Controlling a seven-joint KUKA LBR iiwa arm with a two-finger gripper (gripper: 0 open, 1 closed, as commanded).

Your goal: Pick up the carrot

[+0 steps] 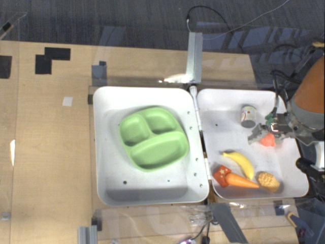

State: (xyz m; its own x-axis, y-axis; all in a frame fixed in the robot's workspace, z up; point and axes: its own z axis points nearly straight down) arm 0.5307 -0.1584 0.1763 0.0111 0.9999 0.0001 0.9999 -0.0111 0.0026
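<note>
So the carrot [242, 181] is sitting in the right bin [223, 105], down near its front edge, a smooth orange cone lying on its side with the tip pointing toward the bin's front right corner. Its fat end is touching a glossy red pepper-looking thing [221, 175], and a curved yellow banana [240, 163] lies just behind it, looks like plastic toy food. A bumpy golden-brown lump [268, 181] sits just beside the carrot's tip, can't tell what it is. Further back in that bin there's a small metal can [248, 116] on its side. The tool [264, 132] hangs over the right part of the bin, well apart from the carrot, with a small reddish-orange object [267, 141] right under it; can't tell whether it's open, closed or gripping that. The left bin [109, 187] holds a matte green divided plate [154, 138], rounded-square with three compartments. Both bins are shallow white plastic on a pale wood-grain surface [45, 151].
</note>
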